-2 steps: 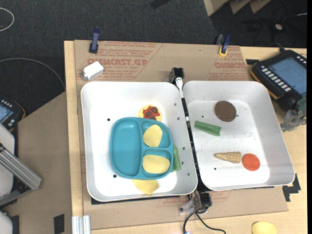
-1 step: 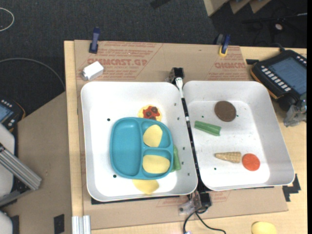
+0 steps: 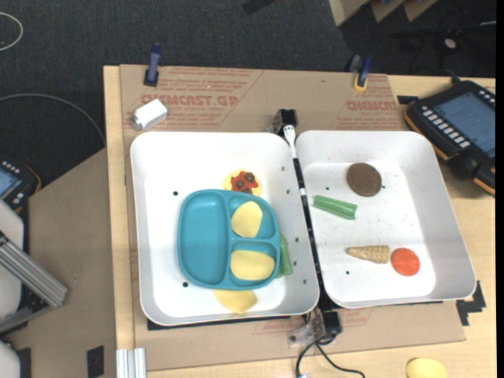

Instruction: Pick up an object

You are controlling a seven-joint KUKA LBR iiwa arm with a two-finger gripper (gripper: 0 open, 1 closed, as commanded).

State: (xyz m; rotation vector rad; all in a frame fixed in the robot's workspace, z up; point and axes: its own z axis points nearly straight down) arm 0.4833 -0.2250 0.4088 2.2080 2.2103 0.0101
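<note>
Arm pose, wrist angle and gripper state cannot be told from this view. The space above the left white bin (image 3: 153,211) and above the right white bin (image 3: 441,211) just beside it lies open to the camera.

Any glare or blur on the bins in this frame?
Camera view: even, soft light; both white bins read bright, the right bin nearly blown out, no hard glare spot. Shadows are faint, short under the teal tray and brown disc. Focus is slightly soft overall; no motion blur.
</note>
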